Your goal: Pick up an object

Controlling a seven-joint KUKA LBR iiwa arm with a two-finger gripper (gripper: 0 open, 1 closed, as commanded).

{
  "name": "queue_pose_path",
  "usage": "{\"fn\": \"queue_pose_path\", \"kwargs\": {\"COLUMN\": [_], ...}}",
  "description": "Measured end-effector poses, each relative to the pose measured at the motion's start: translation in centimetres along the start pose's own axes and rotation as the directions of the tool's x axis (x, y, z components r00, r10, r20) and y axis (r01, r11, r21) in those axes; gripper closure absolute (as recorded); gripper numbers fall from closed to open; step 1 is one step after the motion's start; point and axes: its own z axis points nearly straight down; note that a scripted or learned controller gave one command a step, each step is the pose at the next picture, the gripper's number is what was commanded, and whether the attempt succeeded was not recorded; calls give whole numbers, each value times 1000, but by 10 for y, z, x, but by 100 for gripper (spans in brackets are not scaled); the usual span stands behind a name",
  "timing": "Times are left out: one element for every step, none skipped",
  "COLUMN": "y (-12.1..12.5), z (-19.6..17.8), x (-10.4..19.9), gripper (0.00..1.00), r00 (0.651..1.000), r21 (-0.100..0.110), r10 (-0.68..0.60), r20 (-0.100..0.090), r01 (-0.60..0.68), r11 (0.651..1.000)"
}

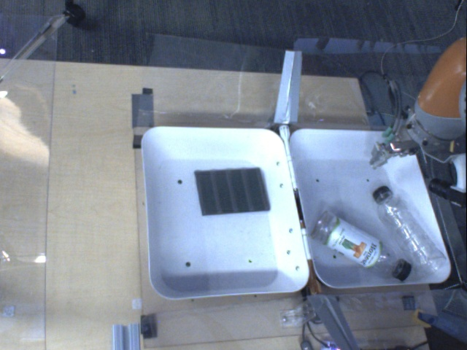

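In the right bin (321, 159), a clear plastic bottle (408, 228) with a black cap lies along the right wall. A small bottle with a white, green and orange label (352, 243) lies on its side near the front. A small black round piece (401, 270) sits at the front right corner. My gripper (385, 152) hangs over the bin's back right part, above and behind the clear bottle's cap, with nothing seen in it. In the left bin (168, 268), a dark grey ribbed pad (232, 191) lies flat.
A metal divider post (287, 86) stands behind the seam between the bins. The arm's orange band (445, 82) is at the right edge. Cables and fixtures lie beyond the right bin's wall. Wooden bench top surrounds the bins.
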Motion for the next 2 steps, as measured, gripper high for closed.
{"fn": "queue_pose_path", "kwargs": {"y": [-29,14], "z": [39,50], "x": [6,15], "gripper": [100,100], "r00": [943,944], "r21": [-1,-3], "r10": [-332,-331], "r20": [0,1], "r01": [332,331], "r11": [943,944]}}
